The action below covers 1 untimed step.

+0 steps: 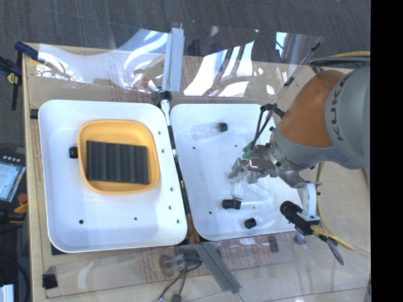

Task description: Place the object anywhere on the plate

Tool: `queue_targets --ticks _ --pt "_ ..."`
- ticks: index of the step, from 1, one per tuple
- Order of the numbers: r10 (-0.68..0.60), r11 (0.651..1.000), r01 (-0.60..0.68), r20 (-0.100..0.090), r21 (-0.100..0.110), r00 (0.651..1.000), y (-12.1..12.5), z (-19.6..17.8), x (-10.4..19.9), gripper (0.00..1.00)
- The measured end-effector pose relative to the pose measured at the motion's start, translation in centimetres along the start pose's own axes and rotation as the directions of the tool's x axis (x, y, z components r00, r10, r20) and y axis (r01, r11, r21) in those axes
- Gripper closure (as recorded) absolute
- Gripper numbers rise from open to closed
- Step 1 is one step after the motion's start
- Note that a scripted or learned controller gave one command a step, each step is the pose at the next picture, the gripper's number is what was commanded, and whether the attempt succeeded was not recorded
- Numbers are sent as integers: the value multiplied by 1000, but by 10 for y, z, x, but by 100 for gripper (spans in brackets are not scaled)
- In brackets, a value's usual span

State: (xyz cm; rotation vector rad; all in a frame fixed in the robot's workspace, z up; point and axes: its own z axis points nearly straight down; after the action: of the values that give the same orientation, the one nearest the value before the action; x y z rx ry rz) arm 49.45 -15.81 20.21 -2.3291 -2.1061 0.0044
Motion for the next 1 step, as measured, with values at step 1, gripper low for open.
queue_targets --ticks 1 --pt "-150 989 150 -2 0 989 50 -54 75 100"
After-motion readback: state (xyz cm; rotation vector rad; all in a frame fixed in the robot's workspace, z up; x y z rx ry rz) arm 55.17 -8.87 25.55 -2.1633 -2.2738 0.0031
